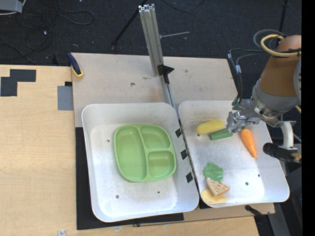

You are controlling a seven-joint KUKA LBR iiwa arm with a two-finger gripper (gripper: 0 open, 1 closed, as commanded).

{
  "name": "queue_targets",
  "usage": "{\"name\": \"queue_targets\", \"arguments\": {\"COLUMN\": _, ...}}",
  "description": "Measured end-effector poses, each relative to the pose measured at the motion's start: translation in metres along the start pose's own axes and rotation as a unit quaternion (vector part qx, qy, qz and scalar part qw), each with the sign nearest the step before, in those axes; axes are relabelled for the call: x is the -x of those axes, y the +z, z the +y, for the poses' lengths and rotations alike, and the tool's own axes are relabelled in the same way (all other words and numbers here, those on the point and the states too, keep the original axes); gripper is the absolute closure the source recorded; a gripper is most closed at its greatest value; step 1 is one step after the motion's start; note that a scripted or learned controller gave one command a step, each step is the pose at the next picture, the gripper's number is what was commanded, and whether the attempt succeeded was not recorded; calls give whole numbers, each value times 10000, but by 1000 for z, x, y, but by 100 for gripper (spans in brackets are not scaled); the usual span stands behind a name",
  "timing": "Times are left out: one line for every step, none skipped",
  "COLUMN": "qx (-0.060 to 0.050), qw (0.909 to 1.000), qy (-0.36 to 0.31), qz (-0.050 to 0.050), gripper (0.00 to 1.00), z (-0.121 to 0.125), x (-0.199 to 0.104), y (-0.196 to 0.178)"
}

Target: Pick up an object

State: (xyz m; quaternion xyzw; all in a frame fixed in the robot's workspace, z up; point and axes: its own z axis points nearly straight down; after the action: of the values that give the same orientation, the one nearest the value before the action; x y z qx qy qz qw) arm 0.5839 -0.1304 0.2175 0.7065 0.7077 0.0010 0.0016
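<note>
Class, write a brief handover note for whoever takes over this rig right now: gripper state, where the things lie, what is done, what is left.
Gripper: low in the right bin, at the green block; grip cannot be judged.
Right bin: yellow corn beside the block, carrot, green leaf, pizza slice.
Left bin: green tray.
Done: the reach. Left: grasp and lift one object.
</note>
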Motion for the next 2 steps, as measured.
{"name": "queue_targets", "arguments": {"qx": 4, "qw": 10000, "qy": 1, "qz": -3, "gripper": 100, "z": 8, "x": 5, "y": -60}}
{"name": "queue_targets", "arguments": {"qx": -15, "qw": 10000, "qy": 1, "qz": 3, "gripper": 100, "z": 9, "x": 6, "y": -82}}
